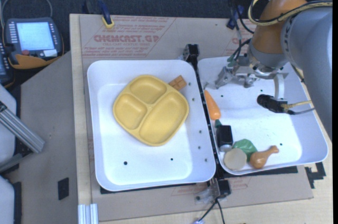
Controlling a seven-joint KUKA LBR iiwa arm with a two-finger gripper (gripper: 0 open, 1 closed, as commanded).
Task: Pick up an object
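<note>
The pick is not yet made: nothing is lifted, and every object lies on a bin floor. The gripper (232, 77) hangs low at about 11 o'clock in the right bin (296, 128), over bare white floor; I cannot tell how far open it is, and nothing can be seen in its grasp. The nearest candidate is the orange carrot (212, 105), lying against the bin's wall at 9 o'clock, just toward 7 o'clock from the gripper. By my judgement, the approach, the closing and the lift all remain. The other things cluster at 7 o'clock in that bin: a small black block (225, 136), a green piece (246, 146), a cream round piece (235, 159) touching it, and a brown drumstick shape (262, 156) beside them. The wall so close to the carrot may hamper a grasp. In the left bin (153, 165) on the table (132, 38), a yellow divided plate (151, 110) rests with a brown block (177, 82) at its 1 o'clock edge.
</note>
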